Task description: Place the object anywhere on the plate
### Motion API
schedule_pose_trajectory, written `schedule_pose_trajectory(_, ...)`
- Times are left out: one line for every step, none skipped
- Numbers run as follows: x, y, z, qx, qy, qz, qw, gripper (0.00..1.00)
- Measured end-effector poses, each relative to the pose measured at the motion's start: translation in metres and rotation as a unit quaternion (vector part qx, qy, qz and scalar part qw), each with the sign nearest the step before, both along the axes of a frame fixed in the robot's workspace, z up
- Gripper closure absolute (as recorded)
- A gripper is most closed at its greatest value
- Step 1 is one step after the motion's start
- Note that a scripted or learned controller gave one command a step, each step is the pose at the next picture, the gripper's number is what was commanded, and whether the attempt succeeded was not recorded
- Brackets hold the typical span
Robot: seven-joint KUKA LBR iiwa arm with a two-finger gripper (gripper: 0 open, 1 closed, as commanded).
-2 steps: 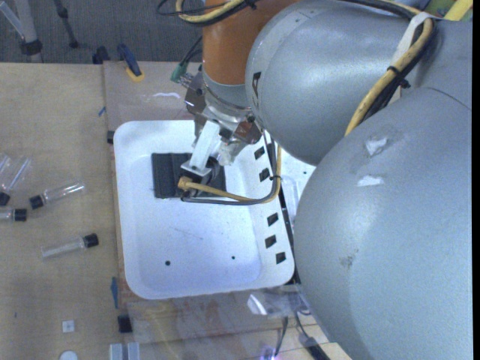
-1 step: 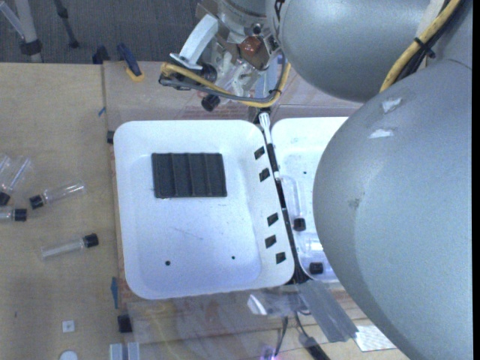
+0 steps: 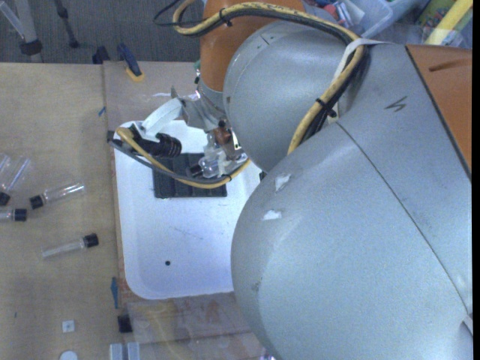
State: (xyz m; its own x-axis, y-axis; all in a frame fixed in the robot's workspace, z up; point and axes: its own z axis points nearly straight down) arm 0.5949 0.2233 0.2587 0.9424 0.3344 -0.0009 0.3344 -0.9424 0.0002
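Note:
The grey arm with its orange band (image 3: 247,6) covers most of the view and reaches down into the left white bin (image 3: 150,276). Its gripper (image 3: 213,160) hangs low over the bin's far part, wrapped by a black and yellow cable (image 3: 161,147). Directly beneath and beside the gripper lies a dark flat square piece (image 3: 174,186) on the bin floor, partly hidden by the cable and the gripper. I cannot tell whether this piece is the plate. No object is visible in the gripper, and the arm hides the right bin.
A small dark speck (image 3: 167,262) lies on the bin floor near the front. Several clear vials with black caps (image 3: 69,244) are scattered on the wooden bench at the left. A blue clamp (image 3: 132,67) sits at the far edge.

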Motion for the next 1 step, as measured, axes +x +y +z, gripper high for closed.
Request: schedule_pose_trajectory(-0.0809, -0.0226, -0.1305, -0.0003, 0.002, -0.008, 1.0000, 1.00)
